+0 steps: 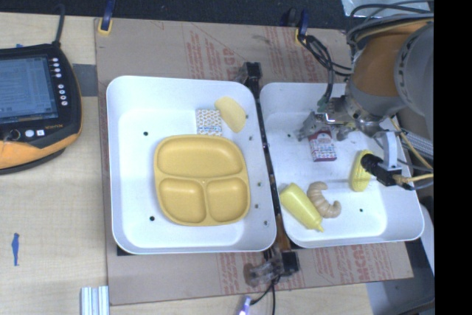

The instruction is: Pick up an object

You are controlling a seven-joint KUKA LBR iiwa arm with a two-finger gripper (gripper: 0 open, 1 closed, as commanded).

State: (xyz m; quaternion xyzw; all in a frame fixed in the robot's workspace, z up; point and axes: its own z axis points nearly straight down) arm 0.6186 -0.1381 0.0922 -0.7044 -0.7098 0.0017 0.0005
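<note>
My gripper (322, 130) hangs over the upper middle of the right bin (398, 229), directly above a small red and white packet (323, 149). The view from above hides how it stands around the packet. Further down in this bin lie a yellow bottle-shaped toy (300, 206), a tan curled shrimp-like piece (324, 199) and a yellow block (360, 171) at the right. The left bin (125, 158) holds a yellow divided plate (200, 179), a small patterned card (209, 122) and a pale yellow wedge (231, 113).
A teach pendant with a screen (33, 103) rests on the bench at the far left. Cables and the arm's grey body (391, 77) crowd the upper right of the right bin. Clamps (252, 72) sit between the bins at the top and bottom.
</note>
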